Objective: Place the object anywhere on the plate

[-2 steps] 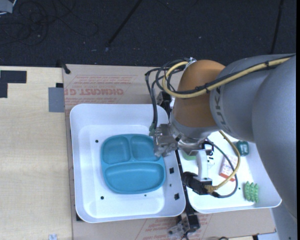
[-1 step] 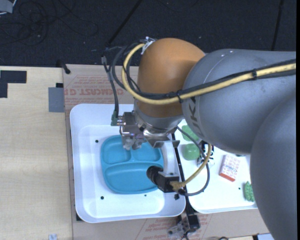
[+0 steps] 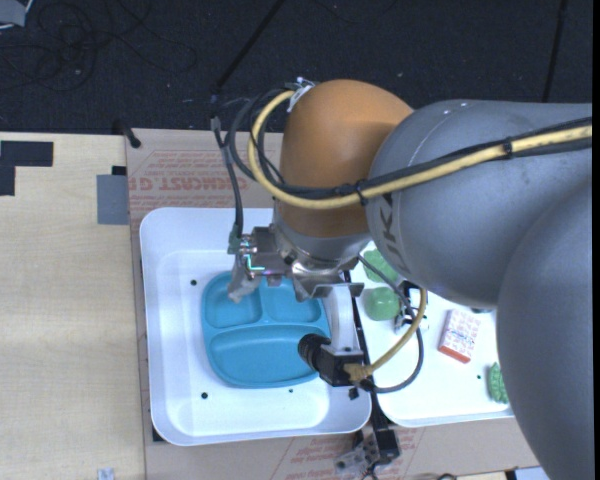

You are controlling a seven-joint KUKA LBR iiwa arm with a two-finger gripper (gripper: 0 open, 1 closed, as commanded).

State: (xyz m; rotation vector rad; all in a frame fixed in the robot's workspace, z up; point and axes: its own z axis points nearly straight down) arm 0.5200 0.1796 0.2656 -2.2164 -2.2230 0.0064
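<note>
The blue divided plate [image 3: 265, 343] lay in the left white bin [image 3: 170, 368] on the bench [image 3: 50, 318]. The arm [image 3: 460, 238] hung over the plate's far edge, and the pincer [image 3: 270, 273] sat low above the plate's upper compartments; whether it was spread or pressed together could not be told. Right of the plate, in the right bin [image 3: 430, 393], lay a pale green object [image 3: 382, 303], partly hidden behind the cables, a red-and-white card [image 3: 460, 335] and a small green item [image 3: 497, 383].
</note>
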